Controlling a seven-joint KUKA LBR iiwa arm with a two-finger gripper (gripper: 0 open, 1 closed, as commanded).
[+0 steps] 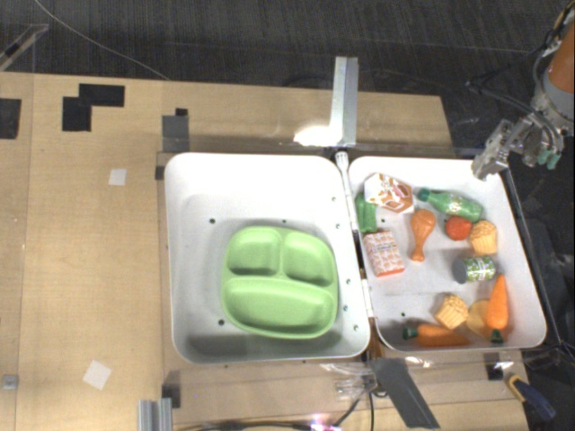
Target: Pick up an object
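Note:
The right bin holds several toy foods. Among them are a green bottle, a red tomato, a muffin, a chicken drumstick, a pink packet, a small can and an upright carrot. A second carrot lies along the near wall. My gripper hovers at the bin's far right corner, above and to the right of the green bottle. I see nothing in it.
The left bin holds a green divided plate. A metal post stands behind the seam between the bins. A white-and-red carton and a green item lie by the right bin's left wall.

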